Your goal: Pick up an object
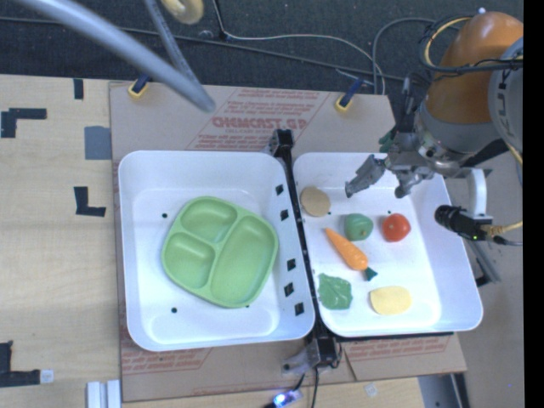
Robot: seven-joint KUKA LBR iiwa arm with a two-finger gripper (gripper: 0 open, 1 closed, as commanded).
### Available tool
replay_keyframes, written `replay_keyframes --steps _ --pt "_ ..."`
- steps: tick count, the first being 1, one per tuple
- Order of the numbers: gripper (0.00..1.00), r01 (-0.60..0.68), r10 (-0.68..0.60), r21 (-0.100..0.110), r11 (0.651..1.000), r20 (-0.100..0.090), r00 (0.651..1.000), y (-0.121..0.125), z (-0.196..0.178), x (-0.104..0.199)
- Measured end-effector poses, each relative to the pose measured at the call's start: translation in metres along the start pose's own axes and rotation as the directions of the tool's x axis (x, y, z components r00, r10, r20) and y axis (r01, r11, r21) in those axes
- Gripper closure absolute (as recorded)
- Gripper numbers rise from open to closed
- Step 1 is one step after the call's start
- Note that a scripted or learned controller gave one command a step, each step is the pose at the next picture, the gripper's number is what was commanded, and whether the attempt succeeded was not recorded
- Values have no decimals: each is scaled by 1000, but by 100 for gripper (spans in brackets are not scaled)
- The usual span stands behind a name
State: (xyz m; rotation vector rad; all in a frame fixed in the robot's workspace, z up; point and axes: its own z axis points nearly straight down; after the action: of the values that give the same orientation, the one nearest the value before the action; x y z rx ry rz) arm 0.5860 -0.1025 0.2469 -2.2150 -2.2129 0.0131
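Left bin (136, 253): we see a green divided plate (221, 251). Right bin (455, 300): a tan round piece (315, 201) at ten o'clock, then carrot (347, 248), green lump (335, 291), green ball (358, 225), yellow piece (390, 299), tomato (395, 227). At twelve o'clock the gripper (382, 182) hovers, jaws apart, holding nothing.

red print on cardboard sheet (255, 113) under bins (upside down, partly legible): "chemcast gp".
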Motion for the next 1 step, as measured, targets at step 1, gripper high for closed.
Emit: replay_keyframes --steps 1 --pt "0 3 -3 -12 1000 1 1000 2 -6 0"
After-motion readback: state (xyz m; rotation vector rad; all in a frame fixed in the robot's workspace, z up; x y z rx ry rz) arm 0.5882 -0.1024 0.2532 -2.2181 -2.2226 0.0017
